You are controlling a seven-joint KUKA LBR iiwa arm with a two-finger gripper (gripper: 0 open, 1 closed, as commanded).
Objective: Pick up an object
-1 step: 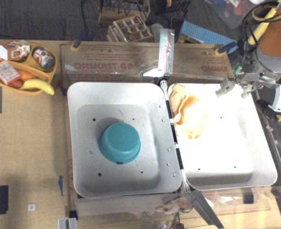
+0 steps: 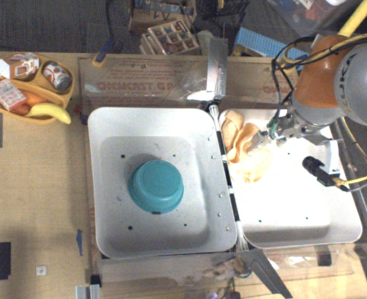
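Note:
A teal bowl (image 2: 157,185) lies upside down in the middle of the left bin (image 2: 108,129). Several pale orange and yellowish soft objects (image 2: 245,151) are heaped in the far left corner of the right bin (image 2: 308,223). The arm reaches in from the right, its orange band above the bin's far edge. The gripper (image 2: 269,134) hangs low over the right side of that heap, at or very near the nearest piece. I cannot see whether anything is between its tips.
A yellow tray (image 2: 21,98) of toy food with a banana (image 2: 51,111) sits on the bench at far left. A cardboard strip (image 2: 146,83) and crumpled clear plastic (image 2: 202,80) lie behind the bins. A black fitting with a cable (image 2: 318,170) hangs over the right bin.

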